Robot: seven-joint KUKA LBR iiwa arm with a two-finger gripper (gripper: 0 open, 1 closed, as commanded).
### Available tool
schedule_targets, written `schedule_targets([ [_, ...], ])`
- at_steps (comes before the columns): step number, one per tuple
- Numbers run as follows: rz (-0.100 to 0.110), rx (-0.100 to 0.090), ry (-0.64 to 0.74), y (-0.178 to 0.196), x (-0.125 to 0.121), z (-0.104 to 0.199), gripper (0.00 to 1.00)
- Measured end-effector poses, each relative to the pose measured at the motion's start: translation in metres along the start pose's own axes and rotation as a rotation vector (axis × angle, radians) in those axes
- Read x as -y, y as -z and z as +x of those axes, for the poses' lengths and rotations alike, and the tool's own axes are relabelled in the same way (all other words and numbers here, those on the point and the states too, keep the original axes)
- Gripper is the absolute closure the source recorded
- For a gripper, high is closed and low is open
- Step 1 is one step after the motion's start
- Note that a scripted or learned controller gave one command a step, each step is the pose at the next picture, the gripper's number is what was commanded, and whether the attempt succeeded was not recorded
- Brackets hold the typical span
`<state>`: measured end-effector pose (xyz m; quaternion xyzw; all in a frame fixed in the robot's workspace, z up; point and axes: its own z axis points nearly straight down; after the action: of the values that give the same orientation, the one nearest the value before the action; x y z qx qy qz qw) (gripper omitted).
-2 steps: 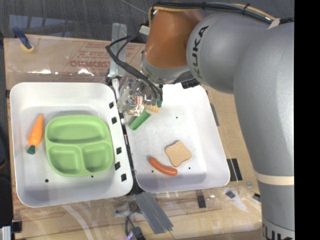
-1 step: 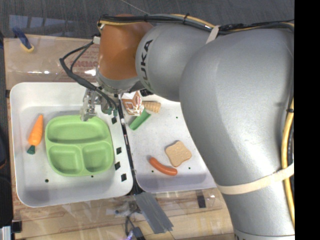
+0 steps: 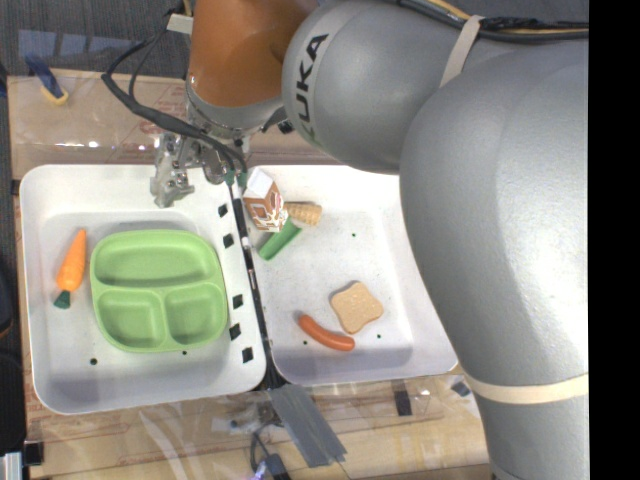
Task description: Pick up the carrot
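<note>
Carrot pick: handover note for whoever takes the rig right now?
Gripper: over the back edge of the left bin, nothing between its fingers; open or shut is unclear from this angle.
Carrot: lying in the left bin, left of the green tray, untouched.
Right bin: sausage, toast and other toy food, none needed.
Done: nothing, carrot not yet picked.
Left: move the gripper forward and left over the carrot, come down, grasp, lift.

Bench [image 3: 90, 118]: light wood top w/ clear plastic film, glare streaks. Dark ribbed backdrop [image 3: 80, 8] behind. Blue clip [image 3: 45, 78] at top-left. Grey tape strip [image 3: 310, 426] on front edge.
</note>
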<state>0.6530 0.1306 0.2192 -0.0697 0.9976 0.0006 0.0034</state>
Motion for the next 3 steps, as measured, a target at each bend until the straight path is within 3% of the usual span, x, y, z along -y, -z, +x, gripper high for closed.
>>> schedule_targets([
  [1, 0.0, -0.013, 0.016, -0.075, -0.062, -0.009, 1.0],
  [2, 0.0, -0.004, -0.004, -0.054, -0.087, -0.016, 1.0],
  [3, 0.002, -0.008, -0.098, -0.075, -0.091, 0.023, 1.0],
])
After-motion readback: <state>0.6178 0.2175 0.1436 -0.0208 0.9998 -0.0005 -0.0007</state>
